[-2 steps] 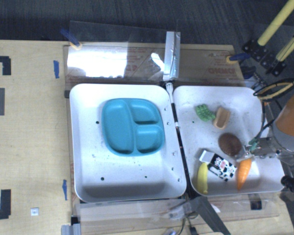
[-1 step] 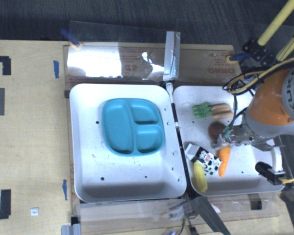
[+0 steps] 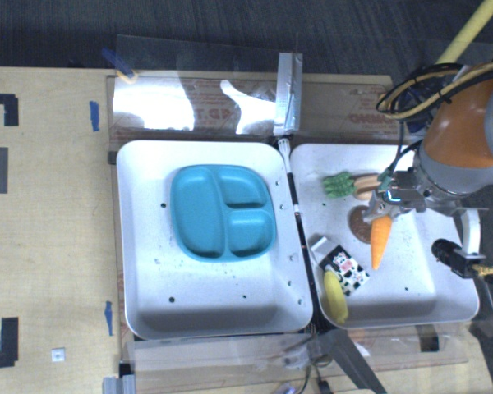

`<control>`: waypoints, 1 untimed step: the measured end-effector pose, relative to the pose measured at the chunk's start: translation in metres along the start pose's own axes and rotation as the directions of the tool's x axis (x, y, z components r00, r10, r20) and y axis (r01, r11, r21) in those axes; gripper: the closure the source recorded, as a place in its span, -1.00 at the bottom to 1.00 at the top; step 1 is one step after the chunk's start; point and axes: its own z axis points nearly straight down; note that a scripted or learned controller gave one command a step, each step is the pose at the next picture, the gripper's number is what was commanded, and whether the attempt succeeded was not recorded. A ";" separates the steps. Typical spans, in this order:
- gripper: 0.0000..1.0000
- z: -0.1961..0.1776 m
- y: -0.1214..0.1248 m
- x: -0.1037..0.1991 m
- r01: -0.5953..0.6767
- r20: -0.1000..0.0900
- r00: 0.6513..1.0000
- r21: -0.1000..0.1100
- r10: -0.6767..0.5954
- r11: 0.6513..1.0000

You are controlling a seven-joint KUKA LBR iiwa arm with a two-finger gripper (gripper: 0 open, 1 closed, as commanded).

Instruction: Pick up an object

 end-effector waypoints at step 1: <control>1.00 0.028 0.028 0.016 0.048 0.001 0.999 0.008 -0.048 0.999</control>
